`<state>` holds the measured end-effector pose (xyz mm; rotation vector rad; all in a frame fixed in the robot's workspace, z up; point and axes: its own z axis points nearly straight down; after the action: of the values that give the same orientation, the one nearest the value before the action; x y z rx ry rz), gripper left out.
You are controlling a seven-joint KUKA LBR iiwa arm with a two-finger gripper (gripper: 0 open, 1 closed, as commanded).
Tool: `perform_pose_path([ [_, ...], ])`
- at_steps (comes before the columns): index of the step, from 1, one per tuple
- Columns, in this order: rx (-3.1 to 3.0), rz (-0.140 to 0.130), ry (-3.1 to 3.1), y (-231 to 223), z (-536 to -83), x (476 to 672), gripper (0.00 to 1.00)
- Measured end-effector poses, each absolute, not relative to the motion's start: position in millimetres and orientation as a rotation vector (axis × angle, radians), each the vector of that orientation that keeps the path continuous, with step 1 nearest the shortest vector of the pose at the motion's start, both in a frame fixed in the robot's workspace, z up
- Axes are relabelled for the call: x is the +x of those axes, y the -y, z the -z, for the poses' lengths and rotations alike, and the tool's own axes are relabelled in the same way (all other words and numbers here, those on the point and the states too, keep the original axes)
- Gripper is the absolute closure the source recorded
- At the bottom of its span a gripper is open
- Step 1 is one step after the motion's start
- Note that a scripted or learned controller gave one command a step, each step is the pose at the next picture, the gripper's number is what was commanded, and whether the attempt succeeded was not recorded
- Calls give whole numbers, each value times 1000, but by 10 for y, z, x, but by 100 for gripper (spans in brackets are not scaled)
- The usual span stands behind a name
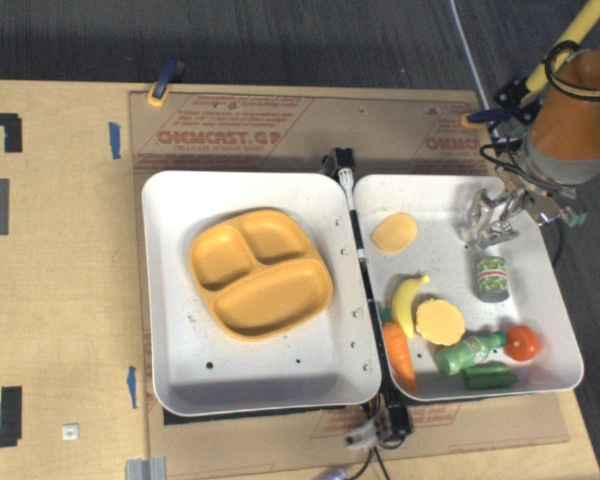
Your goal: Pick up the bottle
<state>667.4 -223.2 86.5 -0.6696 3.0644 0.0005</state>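
Gripper point(495, 218): whether spread or pressed together, you cannot tell; it hangs at the right bin's point(450, 203) 1 o'clock. Bottle point(468, 352), at 6 o'clock, lies flat; probably light, slippery plastic. Grasp its body crosswise.

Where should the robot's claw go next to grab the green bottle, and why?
Probably toward the near edge of the right bin. The gripper hangs over the far part of that bin, above the small can, while the green bottle lies on its side near the front, beside the tomato, with nothing gripping it.
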Motion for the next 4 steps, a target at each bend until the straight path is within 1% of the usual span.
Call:
perform_pose_path([
  [1,-752,-1,-3044,1930,-870,6240,100],
  [2,-796,3,-3031,2236,-1720,6424,100],
  [3,-1354,3,-2827,2231,-865,6681,100],
  [4,-1736,6,-2608,2231,-2005,6681,100],
])
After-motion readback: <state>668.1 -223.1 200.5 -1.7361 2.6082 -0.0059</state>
